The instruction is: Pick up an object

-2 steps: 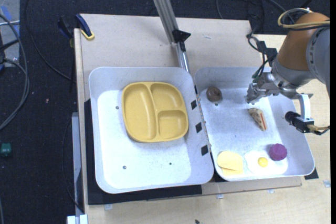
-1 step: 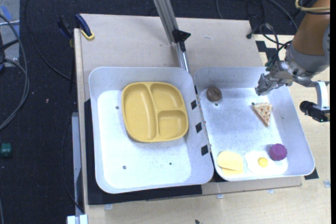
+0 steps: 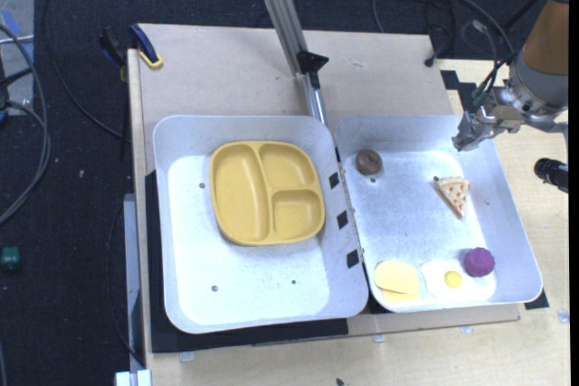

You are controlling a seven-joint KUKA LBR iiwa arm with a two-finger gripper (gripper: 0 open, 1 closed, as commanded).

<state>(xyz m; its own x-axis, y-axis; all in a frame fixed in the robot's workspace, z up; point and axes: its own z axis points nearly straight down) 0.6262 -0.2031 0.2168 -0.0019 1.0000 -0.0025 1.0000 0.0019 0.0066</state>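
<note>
The pincer [image 3: 472, 133] hangs over the right bin's [image 3: 412, 194] top right corner. I cannot tell if it is open. Pizza [image 3: 453, 194] lies just below.

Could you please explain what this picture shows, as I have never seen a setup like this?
It is one photo from a fixed camera above a bench, looking down at a slant. The grey and orange machine at the right is a robot arm; its gripper hangs over the far corner of the right bin. That bin holds toy foods: a brown piece, a pizza slice, a purple piece, a fried egg and a yellow piece. The left bin holds a yellow divided plate. I see nothing held.
</note>
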